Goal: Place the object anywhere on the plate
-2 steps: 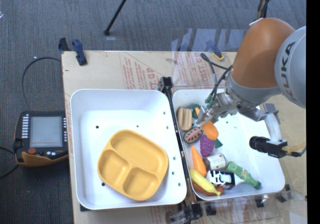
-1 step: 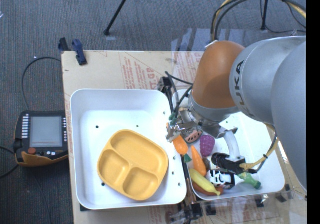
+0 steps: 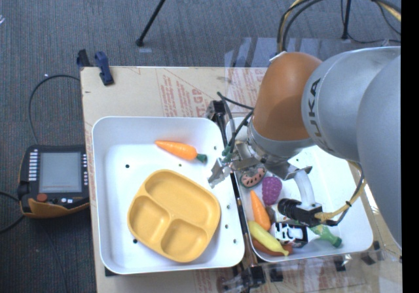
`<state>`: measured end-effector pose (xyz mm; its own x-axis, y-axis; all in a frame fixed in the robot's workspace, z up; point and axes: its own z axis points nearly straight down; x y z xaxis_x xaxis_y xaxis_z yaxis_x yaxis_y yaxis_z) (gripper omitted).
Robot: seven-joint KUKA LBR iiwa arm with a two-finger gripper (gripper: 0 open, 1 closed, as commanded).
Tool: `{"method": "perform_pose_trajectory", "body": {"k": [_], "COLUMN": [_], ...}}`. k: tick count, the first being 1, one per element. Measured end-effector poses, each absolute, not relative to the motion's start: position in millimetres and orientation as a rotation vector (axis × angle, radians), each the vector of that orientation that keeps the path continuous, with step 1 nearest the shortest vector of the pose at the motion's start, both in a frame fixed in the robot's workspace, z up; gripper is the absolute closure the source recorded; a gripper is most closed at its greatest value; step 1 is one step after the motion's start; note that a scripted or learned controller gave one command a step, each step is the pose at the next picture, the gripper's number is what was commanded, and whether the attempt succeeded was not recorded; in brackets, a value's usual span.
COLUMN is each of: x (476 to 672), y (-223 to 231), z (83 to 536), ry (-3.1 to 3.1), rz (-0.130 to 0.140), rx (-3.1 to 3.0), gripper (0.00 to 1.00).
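Seen from above, a yellow divided plate point(image 3: 173, 214) lies in the left bin point(image 3: 105, 154), bare white floor around it. An orange carrot point(image 3: 178, 149) rests near the far wall. The fingers point(image 3: 219, 172) hover over the bins' shared rim, their spread unclear.

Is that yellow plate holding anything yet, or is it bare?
Bare. All three sections of the yellow plate show plain yellow, with nothing lying in them. The nearest carrot lies on the white bin floor beside it, not touching.
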<state>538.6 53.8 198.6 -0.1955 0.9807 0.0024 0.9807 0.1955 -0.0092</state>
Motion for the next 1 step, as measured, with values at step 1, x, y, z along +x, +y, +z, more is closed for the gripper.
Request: {"method": "perform_pose_trajectory", "body": {"k": [1], "x": [538.6], "y": [53.8], "z": [198.6], "ry": [-2.423], "rz": [0.009], "rx": [-1.988], "gripper": [0.00]}}
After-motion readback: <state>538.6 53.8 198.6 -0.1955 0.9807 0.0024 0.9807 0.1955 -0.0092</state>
